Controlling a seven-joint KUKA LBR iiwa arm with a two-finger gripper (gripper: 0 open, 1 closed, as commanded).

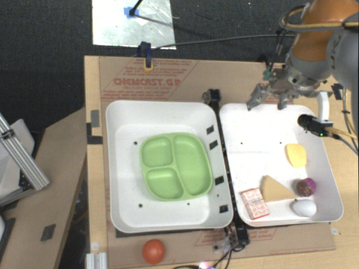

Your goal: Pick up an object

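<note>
Orange ball [153,251] sits on bench, nearest cam. R bin [247,128] front holds red-white box [254,203], tan wedge [275,188], white egg [304,208], purple ball [305,186]; yellow piece [296,154] just behind. L bin [120,122] holds green tray [176,166]. Gripper [268,102] hangs over R bin's far edge, fingers spread, nothing betw them.

A cardboard-topped bench [168,77] bears two white bins [162,212] [269,128] side by side and an orange ball [153,251].
</note>
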